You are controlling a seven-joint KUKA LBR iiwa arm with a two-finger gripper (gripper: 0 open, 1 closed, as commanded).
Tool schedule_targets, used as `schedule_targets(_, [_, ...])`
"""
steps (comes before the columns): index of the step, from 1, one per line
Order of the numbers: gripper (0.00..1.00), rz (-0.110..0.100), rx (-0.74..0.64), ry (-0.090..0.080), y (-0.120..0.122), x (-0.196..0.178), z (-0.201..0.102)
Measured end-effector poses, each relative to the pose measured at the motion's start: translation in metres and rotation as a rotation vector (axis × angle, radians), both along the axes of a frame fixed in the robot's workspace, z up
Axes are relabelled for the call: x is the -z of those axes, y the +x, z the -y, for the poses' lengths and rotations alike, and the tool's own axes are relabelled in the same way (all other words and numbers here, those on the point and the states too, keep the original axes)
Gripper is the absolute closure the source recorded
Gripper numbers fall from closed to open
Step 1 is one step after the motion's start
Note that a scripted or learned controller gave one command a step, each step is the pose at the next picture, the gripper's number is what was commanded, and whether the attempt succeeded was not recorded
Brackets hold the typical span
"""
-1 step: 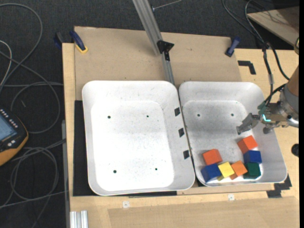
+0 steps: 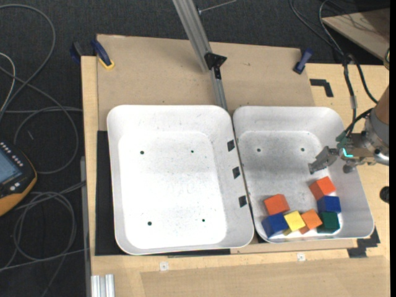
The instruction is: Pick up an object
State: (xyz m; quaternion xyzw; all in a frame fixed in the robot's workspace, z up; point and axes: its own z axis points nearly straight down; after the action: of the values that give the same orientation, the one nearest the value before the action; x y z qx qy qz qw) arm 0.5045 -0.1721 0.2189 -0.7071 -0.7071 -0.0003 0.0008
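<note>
Several small blocks lie clustered in the near right corner of the right bin: an orange block, a blue block, a yellow block, a second orange block, a green block, another blue block and a tilted orange block. My gripper hangs over the bin's right side, just behind the tilted orange block. It is open, with nothing between its fingers.
The left bin sits beside the right one, joined by black clips along the shared rim. A slanted metal pole rises behind the bins. Cables and a handheld pendant lie on the floor at left.
</note>
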Motion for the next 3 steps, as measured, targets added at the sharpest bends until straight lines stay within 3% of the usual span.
schedule_targets(2, [0.00, -0.006, 0.000, 0.002, 0.004, 0.088, -0.010])
schedule_targets(3, [0.00, 0.017, 0.005, -0.013, 0.009, 0.110, -0.004])
